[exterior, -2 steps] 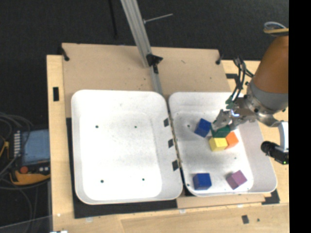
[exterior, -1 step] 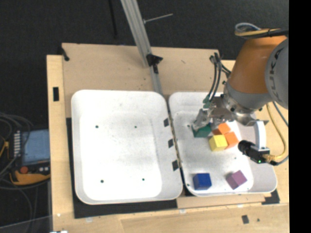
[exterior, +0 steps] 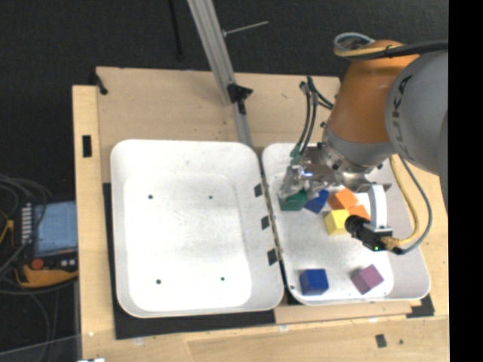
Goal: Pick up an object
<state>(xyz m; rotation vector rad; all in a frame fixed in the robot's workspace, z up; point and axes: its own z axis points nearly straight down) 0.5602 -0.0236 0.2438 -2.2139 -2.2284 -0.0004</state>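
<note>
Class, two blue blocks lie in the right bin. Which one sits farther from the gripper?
The blue block near the right bin's front edge, beside the purple block. The other blue block lies right by the gripper.

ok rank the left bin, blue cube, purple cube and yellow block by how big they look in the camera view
1. left bin, by far the largest.
2. blue cube and purple cube: these look alike, no ranking.
3. yellow block, though the arm partly hides it, so unsure.

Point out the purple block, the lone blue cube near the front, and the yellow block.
purple block (exterior: 367, 278), camera view, top face.
blue cube (exterior: 314, 280), camera view, top face.
yellow block (exterior: 336, 222), camera view, top face.
</note>
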